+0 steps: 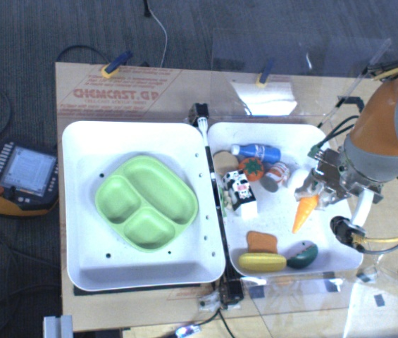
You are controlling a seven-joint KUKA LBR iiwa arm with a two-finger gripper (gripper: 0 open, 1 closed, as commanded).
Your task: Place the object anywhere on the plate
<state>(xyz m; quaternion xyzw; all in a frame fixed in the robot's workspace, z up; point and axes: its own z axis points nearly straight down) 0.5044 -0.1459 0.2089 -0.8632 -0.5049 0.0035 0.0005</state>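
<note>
— Item one, floor? 
— Dark grey carpet (58, 13), ribbed weave, ran across the top and left. A thin black cable (158, 21) trailed over it.

— Bench surface? 
— Brown board (135, 94) printed with red lettering, held by a blue clamp (116, 63) at its far edge; a clear sheet (269, 55) caught a bright glare.

— Anything beside it? 
— A handheld pendant (17, 178) with a lit screen lay on the carpet, left.

Red print on the brown board (125, 94) behind the bins read "CHEMCAST GP". Smaller print beside it was unreadable.
</note>
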